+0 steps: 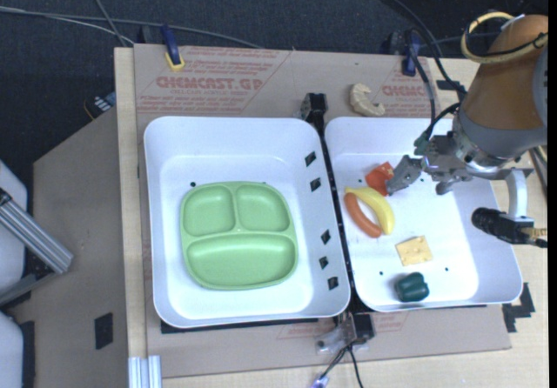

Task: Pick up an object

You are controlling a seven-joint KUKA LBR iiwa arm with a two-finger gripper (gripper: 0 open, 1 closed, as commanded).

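Gripper (424,176) poised low over the right bin (500,286), toward its upper middle, fingers spread apart with nothing between them. One finger (402,177) reaching left, its tip just beside a small red-orange piece (379,176), apart from it or barely touching: too close to call. Just below and left of that tip, a yellow banana (376,206) nested against an orange carrot-like piece (363,217), the two touching along their length, near the bin's left wall. Further toward the lower edge, a yellow cheese-like wedge (413,250), and near the lower rim a dark green round object (411,288), each well apart from the rest. Likely pick target: the red-orange piece or the banana, judging by where the fingers point. Risk from here: closing off-centre and merely nudging the red piece toward the wall, or catching the banana's curved side so that it rolls out; crowding of banana and carrot could also jam a finger between them. In the left bin (161,204), a pale green divided plate (239,234) with three compartments, lying flat in the middle. On the bench beyond the bins' far edge, a small beige object (366,99).
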